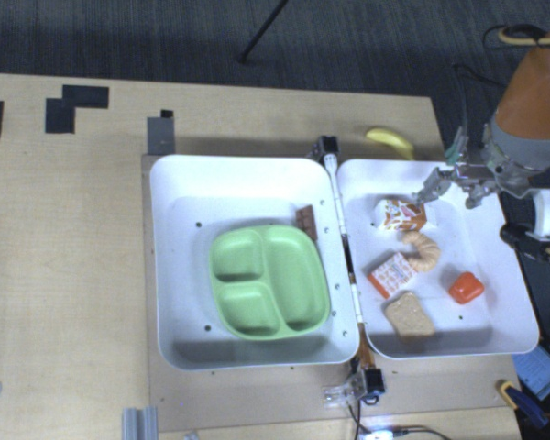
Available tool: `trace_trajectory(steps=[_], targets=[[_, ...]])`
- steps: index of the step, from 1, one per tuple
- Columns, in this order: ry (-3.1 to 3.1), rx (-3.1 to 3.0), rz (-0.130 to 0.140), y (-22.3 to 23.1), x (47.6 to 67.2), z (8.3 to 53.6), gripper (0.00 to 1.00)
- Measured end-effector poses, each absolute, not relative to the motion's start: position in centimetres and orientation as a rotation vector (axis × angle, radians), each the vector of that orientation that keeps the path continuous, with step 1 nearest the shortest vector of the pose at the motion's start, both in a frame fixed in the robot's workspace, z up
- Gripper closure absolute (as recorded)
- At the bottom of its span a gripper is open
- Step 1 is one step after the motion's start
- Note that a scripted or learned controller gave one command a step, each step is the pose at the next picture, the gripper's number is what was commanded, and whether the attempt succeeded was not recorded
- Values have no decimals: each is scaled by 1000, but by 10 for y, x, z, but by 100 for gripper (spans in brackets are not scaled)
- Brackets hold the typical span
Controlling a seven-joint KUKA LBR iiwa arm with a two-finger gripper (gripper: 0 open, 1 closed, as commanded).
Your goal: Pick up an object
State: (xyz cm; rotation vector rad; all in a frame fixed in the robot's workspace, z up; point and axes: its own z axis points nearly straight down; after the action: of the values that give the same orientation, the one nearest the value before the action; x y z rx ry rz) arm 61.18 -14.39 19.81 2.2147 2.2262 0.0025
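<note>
The arm w/ orange band reaches in from the right; the gripper (447,183) hangs over the far part of the right bin (513,273), just above and right of a white-and-orange snack packet (401,214). Fingers look spread apart, nothing between them. In the right bin, near to far: a slice of bread (409,315) at the front, a red-and-white carton (390,273) just behind it, a croissant (423,251) touching the carton's right side, and the packet beyond. A red-orange tomato-like item (466,288) sits apart to the right. The left bin (179,246) holds a green divided tray (268,280) w/ a small brown bar (304,218) at its far right corner. A banana (389,141) lies on the bench (64,273) behind the bins.
</note>
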Motion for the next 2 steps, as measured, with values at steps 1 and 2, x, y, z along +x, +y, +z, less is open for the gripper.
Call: trace_trajectory(steps=[1, 2], targets=[[2223, 2213, 5, -130, 610, 104, 0], [2225, 2211, 7, -129, 611, 114, 100]])
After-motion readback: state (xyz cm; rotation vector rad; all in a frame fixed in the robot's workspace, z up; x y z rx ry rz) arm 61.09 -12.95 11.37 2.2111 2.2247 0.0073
